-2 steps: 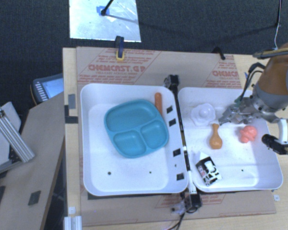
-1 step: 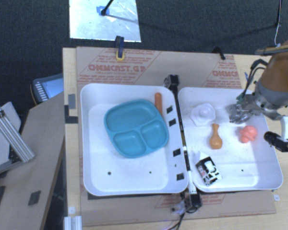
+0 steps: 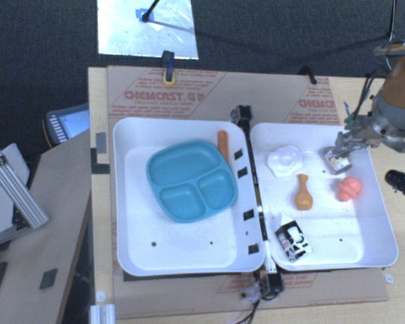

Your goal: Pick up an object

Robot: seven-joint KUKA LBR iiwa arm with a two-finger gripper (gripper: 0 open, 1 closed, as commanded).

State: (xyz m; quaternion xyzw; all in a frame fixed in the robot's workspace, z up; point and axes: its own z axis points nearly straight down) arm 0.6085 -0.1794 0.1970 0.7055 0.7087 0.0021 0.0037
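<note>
The right bin (image 3: 374, 245) holds a white lumpy object (image 3: 284, 160), an orange pear-shaped toy (image 3: 303, 192), a pink ball-like toy (image 3: 349, 189) and a small black-and-white box (image 3: 292, 240). My gripper (image 3: 337, 159) hangs over the bin's upper right part, above and left of the pink toy, its tip close to the bin floor. The arm with its orange band (image 3: 399, 90) comes in from the right edge.
The left bin (image 3: 131, 248) carries a blue divided plate (image 3: 191, 179) and an orange stick (image 3: 223, 144) beside its upper right corner. A black divider (image 3: 251, 181) with clips runs between the bins. A yellow clamp (image 3: 169, 69) sits at the back of the cardboard.
</note>
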